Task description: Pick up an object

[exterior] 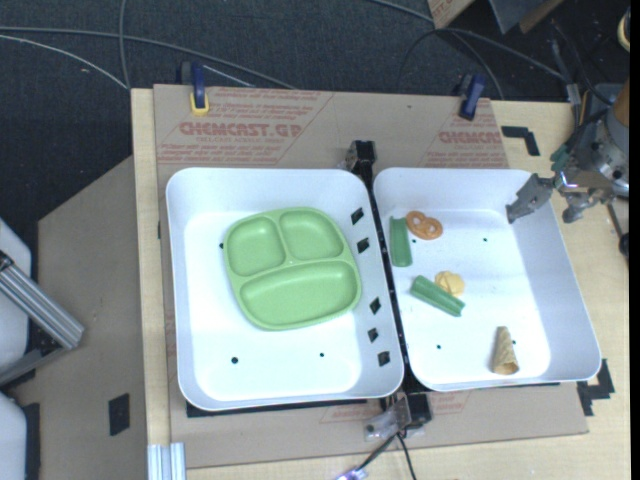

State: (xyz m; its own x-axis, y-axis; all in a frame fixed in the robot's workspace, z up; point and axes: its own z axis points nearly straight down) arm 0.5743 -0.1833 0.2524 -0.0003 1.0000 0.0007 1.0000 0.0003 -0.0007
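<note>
White plastic, two shallow bins set side by side on a pale wooden surface (100, 268) — left bin (200, 353), right bin (545, 313). Left bin: one green divided plate (292, 268), three compartments, lying flat near the bin's middle, nothing on it. Right bin, five small items, all loose on the floor of the bin: a green stick (400, 241) lying close along the left wall; an orange pretzel-shaped piece (425, 227) just beside its upper end; a second green stick (437, 295) lying at a slant near the middle; a small yellow piece (451, 282) touching or nearly touching that stick's upper side; a tan cone (504, 351) toward the near right corner, well apart from the rest. Gripper (528, 201): at the far right corner of the right bin, over the rim, apart from every item; whether it is released or clenched cannot be told from this angle, and nothing is seen between its parts. Step in hand, as judged: the approach, with no item yet chosen by contact and none lifted. Next move, as judged: carry the gripper in over the bin floor and down onto one item. The cone stands clear of neighbours and looks the easiest to take cleanly, while the slanted stick and yellow piece lie close enough that a descent on either could nudge the other.
</note>
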